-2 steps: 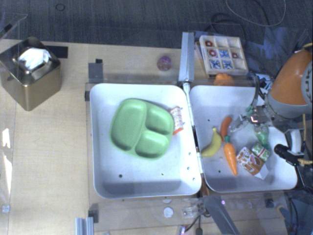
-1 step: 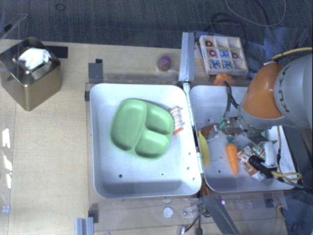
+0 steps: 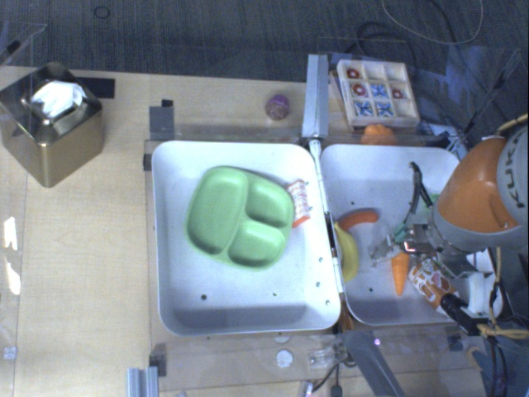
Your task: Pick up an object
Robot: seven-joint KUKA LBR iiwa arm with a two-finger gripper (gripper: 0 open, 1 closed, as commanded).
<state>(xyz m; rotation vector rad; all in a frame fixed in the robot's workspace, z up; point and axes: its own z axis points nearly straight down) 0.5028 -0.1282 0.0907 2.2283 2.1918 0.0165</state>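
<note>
Where the two white bins meet along a central divider, a yellow banana (image 3: 350, 255) lies against the left wall of the right bin (image 3: 372, 168). Beside it sit a red sausage-shaped toy (image 3: 359, 218) and an orange carrot (image 3: 399, 273). The gripper (image 3: 405, 242) hangs low over the right bin, just above the carrot; whether its jaws are released or clenched cannot be told. A printed packet (image 3: 428, 281) lies near the bin's right edge under the arm. The upper half of that bin is bare. In the left bin (image 3: 231, 308), a green divided plate (image 3: 240, 216) fills the middle, with a small wrapper (image 3: 299, 201) at its right edge. Bare floor remains along the front.
</note>
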